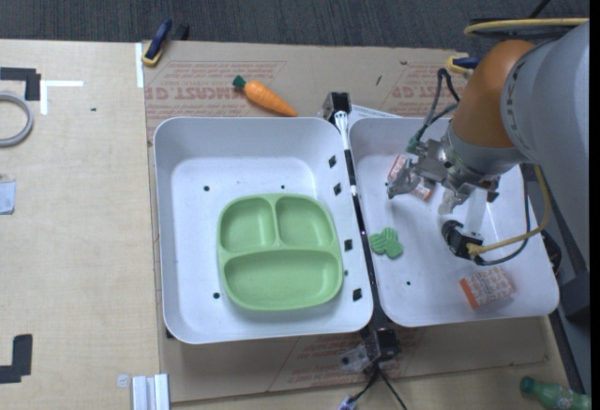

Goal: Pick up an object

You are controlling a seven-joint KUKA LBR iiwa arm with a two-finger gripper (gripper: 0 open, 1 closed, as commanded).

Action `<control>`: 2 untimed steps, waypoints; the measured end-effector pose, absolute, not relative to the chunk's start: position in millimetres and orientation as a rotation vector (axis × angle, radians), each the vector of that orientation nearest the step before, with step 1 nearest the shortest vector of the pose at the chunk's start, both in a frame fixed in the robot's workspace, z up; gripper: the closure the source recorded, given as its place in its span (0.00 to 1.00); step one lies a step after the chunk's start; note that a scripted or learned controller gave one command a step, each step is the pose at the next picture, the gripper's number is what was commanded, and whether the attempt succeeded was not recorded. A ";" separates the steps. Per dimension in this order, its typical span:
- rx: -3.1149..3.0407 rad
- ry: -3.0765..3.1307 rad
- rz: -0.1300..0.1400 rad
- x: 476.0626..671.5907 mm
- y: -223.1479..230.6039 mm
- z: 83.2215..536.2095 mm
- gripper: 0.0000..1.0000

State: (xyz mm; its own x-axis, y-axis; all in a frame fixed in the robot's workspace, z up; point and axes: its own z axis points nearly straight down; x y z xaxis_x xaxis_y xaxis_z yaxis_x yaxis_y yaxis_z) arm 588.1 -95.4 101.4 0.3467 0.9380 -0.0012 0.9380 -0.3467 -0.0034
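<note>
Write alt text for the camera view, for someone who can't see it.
A grey robot arm reaches into the right white bin, above a small green object and an orange-and-white packet. The left bin holds a green divided plate; a toy carrot lies behind it.

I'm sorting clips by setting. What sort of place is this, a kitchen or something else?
Most likely a robot lab's test bench, not a kitchen: two white bins sit on taped cardboard, a toy carrot lies outside them, and a green divided plate sits in the left bin while the gripper hangs above the right.
</note>
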 end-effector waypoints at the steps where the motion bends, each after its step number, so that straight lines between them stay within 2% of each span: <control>1: -2.654 -1.680 0.001 617.0 -95.4 92.2 0.00; 2: -2.517 -1.877 0.002 568.8 -101.3 92.1 0.00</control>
